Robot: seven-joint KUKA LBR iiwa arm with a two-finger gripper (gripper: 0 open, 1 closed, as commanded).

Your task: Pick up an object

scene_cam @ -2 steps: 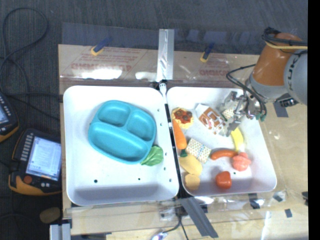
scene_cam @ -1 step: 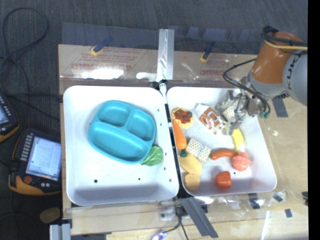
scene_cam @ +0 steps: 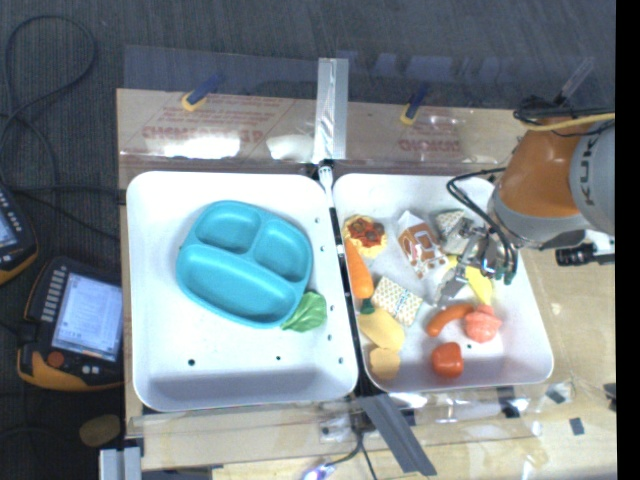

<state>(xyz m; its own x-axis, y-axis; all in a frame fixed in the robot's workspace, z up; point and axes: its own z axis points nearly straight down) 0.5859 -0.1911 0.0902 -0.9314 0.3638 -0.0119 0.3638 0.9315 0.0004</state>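
The tabletop (scene_cam: 140, 118) carries two shallow white bins side by side, walled so that loose items stay corralled within reach. The left bin (scene_cam: 160, 368) holds a blue divided plate (scene_cam: 245, 261), smooth moulded plastic with three compartments, lying flat near the middle. A green leaf-shaped toy (scene_cam: 308, 312) touches the plate's lower right edge.

The arm (scene_cam: 550, 193), grey with an orange band, reaches in from the right over the right bin (scene_cam: 535, 353). Its gripper (scene_cam: 465, 263) hangs low over the upper middle of that bin, among the toy food. Whether the fingers are apart or together cannot be told; dark cabling and metal parts blur them, and nothing is seen clamped between them.

The candidate objects all lie in the right bin, scattered and partly touching. An orange carrot (scene_cam: 359, 270) lies along the divider. A waffle-patterned cracker (scene_cam: 398, 300) rests beside it. A red-and-white wrapped item (scene_cam: 421, 245) sits just left of the gripper. A yellow piece (scene_cam: 480, 286) lies just below the gripper. An orange sausage shape (scene_cam: 447, 318) and a pinkish-red fruit (scene_cam: 481, 325) lie near it. A red tomato-like toy (scene_cam: 447, 360) sits at the front.

Judged from position, the yellow piece or the wrapped item is the likeliest target.
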